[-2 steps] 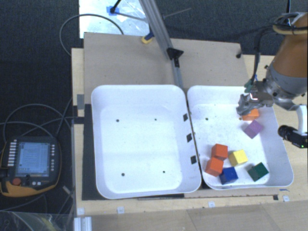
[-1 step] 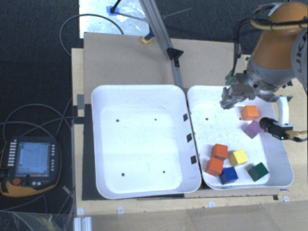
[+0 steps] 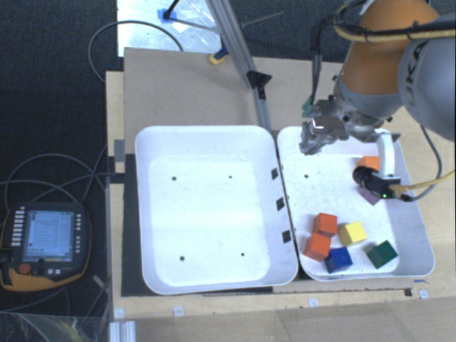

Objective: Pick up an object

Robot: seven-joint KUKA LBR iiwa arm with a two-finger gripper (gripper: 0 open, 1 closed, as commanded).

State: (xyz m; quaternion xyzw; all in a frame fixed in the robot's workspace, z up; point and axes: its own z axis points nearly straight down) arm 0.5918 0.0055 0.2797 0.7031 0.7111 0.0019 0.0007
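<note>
**Arm parked over the right bin, blocks bunched at the near end**

Plain brown bench [image 3: 192,84] on dark carpet, teach pendant [image 3: 44,244] on the floor at left. Two white bins: left bin [image 3: 206,205] and right bin [image 3: 420,255]. Gripper [image 3: 312,140] hangs above the right bin's far end; can't tell its state. Orange blocks [image 3: 322,234], yellow block [image 3: 353,233], blue block [image 3: 338,259] and green block [image 3: 382,253] sit close together. No readable writing.

Grey arm [image 3: 427,77], orange band [image 3: 385,27], yellow cable [image 3: 399,34], dark metal jaws
</note>
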